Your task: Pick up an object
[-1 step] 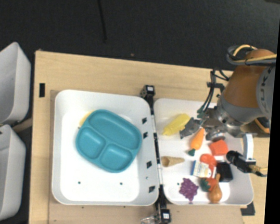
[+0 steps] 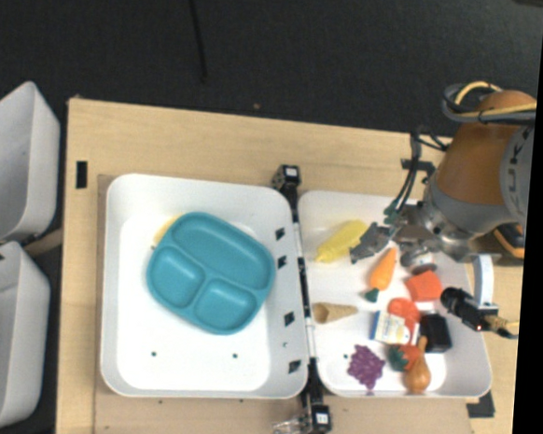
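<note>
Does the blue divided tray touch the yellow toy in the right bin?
Apart. In the camera view, the blue divided tray lies in the left bin; the yellow toy lies beyond the bins' walls.

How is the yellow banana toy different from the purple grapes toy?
The yellow banana toy is long, smooth and lies slantwise; the purple bunch of grapes toy is stubby and bumpy. The banana sits at the far end of the right white bin, close to the arm's gripper; the grapes lie at the near end, away from it. Both are play food in the same bin.
</note>
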You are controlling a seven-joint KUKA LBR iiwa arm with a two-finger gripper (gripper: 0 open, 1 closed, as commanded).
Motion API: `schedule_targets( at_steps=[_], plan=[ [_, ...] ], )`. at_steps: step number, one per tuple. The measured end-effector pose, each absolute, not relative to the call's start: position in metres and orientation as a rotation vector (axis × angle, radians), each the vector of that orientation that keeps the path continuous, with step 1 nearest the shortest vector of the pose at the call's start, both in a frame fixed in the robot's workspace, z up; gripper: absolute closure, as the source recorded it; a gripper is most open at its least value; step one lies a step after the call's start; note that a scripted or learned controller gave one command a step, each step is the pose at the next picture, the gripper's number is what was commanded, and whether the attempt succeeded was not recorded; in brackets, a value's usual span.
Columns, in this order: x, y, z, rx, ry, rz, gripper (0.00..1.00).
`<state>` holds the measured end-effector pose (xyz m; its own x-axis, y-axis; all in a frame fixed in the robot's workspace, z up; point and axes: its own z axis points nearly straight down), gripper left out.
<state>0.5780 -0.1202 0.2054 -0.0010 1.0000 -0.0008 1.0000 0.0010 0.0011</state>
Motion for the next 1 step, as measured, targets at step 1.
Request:
schedule_targets(
  at_steps=[1],
  plan=[
    [0.5728,-0.1244,0.1616,2.223,2.221,-0.005,0.00]
  ],
)
